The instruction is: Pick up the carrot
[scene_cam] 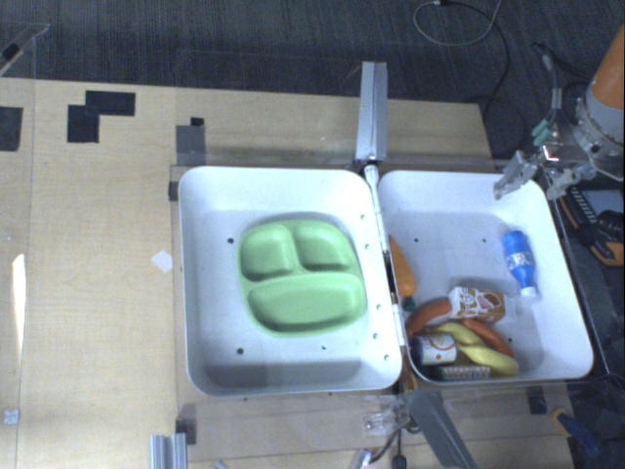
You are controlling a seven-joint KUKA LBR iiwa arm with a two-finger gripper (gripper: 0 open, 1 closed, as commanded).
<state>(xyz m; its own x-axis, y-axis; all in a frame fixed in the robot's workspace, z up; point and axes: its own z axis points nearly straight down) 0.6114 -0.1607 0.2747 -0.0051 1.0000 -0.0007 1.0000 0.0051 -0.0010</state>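
Table [98,262]: pale wood, with dark carpet beyond its far edge and a thin cable looping across the carpet at upper right.
Left bin [195,291]: shallow, white, holding a green divided tray [301,274] that lies flat near its middle.
Right bin [459,213]: shallow, white, touching the left bin along a shared metal divider.
Carrot [401,274]: orange, lying lengthwise against the right bin's left wall, just beside the divider, with its near end close to the pile of toy food.
Pile in the near-left corner of the right bin: a reddish sausage shape [430,313], a yellow banana [483,354], and a small carton with a printed label [476,303], all crowded together and touching.
Blue bottle [520,259]: lying on its side toward the right wall, apart from the pile.
Gripper [522,171]: over the far right corner of the right bin, well apart from the carrot; whether its fingers are spread or pressed together cannot be told from this angle.
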